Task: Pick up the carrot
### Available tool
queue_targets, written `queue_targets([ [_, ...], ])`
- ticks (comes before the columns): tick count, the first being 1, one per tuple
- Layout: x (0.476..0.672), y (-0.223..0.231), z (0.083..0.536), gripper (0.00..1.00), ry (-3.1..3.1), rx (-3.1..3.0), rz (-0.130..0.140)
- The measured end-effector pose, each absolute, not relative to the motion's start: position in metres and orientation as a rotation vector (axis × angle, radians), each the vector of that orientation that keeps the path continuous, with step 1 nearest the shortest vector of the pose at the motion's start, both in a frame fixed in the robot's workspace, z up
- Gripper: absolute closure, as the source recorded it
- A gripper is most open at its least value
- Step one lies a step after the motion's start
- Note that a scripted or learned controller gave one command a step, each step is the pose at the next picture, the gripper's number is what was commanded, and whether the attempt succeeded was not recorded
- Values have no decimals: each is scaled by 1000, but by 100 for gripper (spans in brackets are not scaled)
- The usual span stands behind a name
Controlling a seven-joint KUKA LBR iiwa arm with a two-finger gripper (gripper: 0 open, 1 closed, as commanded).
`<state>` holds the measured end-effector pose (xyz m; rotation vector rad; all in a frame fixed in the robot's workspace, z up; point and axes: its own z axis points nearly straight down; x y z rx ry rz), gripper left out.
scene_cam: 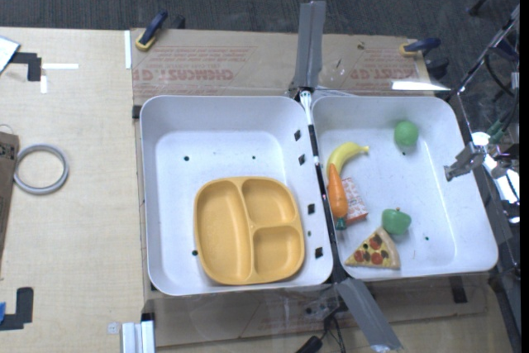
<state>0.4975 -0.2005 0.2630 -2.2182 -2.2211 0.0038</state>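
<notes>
Well, the carrot (pixel 336 190) lies in the right bin (pixel 438 202), close against that bin's left wall, by the seam where the two bins meet. It lies flat, running lengthwise along the wall, with its top end just under the banana (pixel 347 153), which curves off to the right. Its right side rests against a red-and-white packet (pixel 355 202), and the two look to be touching.

Nearer the front of the same bin sits a pizza slice (pixel 374 250), and just above it, to the right, a green toy (pixel 397 221). A green ball (pixel 405 133) sits towards the back, well apart from the carrot.

What looks like the gripper (pixel 463 164) hangs at the right rim of the right bin, grey and metallic, well away from the carrot and with nothing visibly in it. From here I cannot tell whether it is open or closed.

The left bin (pixel 215 145) holds a yellow plate (pixel 248 229) with three compartments, set towards its front. A roll of tape (pixel 39 169) lies on the bench to the left, and cardboard (pixel 248 62) is spread behind both bins.
</notes>
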Motion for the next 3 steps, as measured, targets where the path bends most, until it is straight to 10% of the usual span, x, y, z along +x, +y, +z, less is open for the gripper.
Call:
queue_targets([
  [2, 477, -95, 91, 0, -2286, -2153, 2],
  [3, 529, -47, 191, 0, -2426, -1996, 3],
])
